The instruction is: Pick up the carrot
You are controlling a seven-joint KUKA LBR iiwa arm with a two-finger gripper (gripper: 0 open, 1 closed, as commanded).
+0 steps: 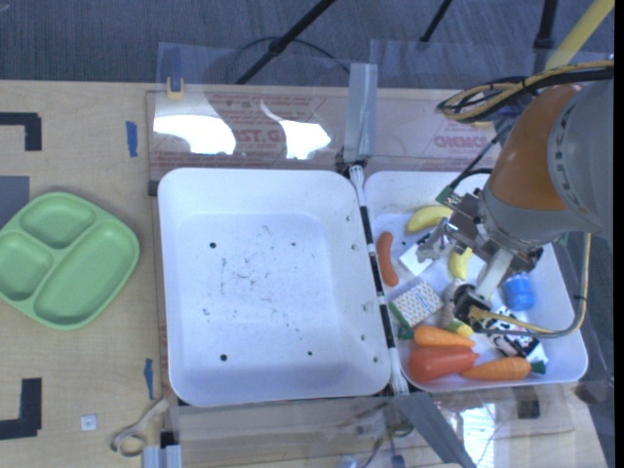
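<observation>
Two bins: we work in the right bin [571, 347], which holds all the clutter; the left bin [185, 203] sits beside it.
Carrot: we take the orange, tapered piece [502, 367] for the carrot. It lies flat along the near wall of the right bin, long axis running left to right.
Neighbours: a red piece [437, 363] lies just beside its narrow end and a second orange piece [441, 336] is close by. A blue thing [519, 291] sits further back.
Handling: we judge it light, stiff and smooth, likely to roll or slide if pinched off-centre. It does not look fragile.
Where to hold: we would close across its width at the thicker middle, where there is the most room from the red piece.
Gripper: the gripper [456, 244] hangs over the middle of the right bin, near a banana [429, 217] and apart from the carrot.
Opening: we cannot tell whether it is spread or closed, and we see nothing held in it.
</observation>
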